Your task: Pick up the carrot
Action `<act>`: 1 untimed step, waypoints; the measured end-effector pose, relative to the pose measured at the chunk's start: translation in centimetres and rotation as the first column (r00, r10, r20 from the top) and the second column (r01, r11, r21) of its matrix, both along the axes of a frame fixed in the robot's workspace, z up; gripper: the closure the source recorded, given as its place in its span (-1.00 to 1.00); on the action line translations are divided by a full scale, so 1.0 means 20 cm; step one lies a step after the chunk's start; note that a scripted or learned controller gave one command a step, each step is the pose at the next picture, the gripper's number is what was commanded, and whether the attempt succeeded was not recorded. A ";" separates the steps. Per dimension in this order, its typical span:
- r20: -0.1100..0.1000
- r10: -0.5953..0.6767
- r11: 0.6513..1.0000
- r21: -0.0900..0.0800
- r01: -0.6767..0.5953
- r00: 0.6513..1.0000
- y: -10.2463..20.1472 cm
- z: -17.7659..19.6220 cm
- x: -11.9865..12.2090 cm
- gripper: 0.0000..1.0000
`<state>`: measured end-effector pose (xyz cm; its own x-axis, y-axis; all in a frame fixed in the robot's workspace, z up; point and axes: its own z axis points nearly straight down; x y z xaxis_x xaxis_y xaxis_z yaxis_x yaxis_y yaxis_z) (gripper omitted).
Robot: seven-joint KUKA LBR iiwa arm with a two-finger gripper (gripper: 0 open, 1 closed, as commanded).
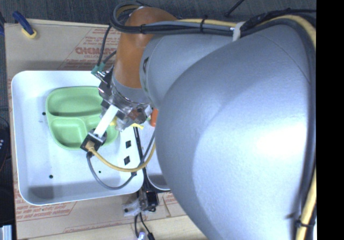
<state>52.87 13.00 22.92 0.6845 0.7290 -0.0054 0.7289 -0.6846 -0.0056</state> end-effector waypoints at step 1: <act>0.001 0.272 0.962 0.002 -0.272 0.962 -0.23 -0.15 -0.16 1.00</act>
